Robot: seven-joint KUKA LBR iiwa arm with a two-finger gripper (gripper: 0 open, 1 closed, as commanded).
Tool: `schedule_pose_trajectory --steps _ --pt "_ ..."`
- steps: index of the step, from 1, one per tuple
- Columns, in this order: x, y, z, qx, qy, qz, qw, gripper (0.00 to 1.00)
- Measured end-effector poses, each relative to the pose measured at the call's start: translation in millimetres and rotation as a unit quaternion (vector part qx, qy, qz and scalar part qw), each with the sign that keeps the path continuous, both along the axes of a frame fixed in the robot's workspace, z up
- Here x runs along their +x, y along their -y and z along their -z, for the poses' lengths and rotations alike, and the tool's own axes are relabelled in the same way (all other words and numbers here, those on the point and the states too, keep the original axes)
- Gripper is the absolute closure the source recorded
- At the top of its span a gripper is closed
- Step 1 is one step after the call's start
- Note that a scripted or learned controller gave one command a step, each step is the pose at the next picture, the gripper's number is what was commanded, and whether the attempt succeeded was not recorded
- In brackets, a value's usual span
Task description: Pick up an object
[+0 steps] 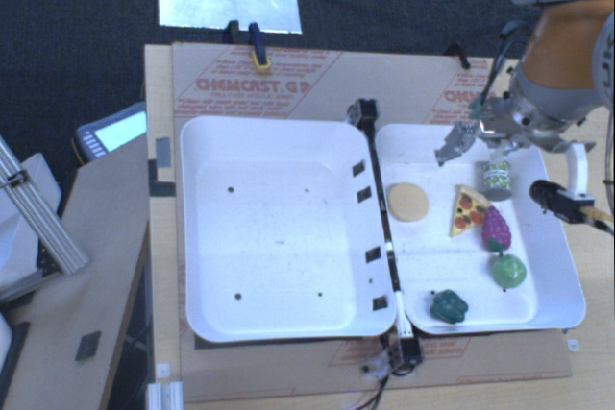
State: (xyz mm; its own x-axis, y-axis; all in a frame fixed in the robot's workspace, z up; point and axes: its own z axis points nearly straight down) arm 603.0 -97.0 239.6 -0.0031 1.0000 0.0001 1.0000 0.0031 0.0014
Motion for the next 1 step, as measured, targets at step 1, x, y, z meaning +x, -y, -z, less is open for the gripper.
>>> schedule_pose_trajectory --steps 1 --pt "13.4 -23.3 -122.3 -0.0006 0.008 -0.002 1.0000 0.00"
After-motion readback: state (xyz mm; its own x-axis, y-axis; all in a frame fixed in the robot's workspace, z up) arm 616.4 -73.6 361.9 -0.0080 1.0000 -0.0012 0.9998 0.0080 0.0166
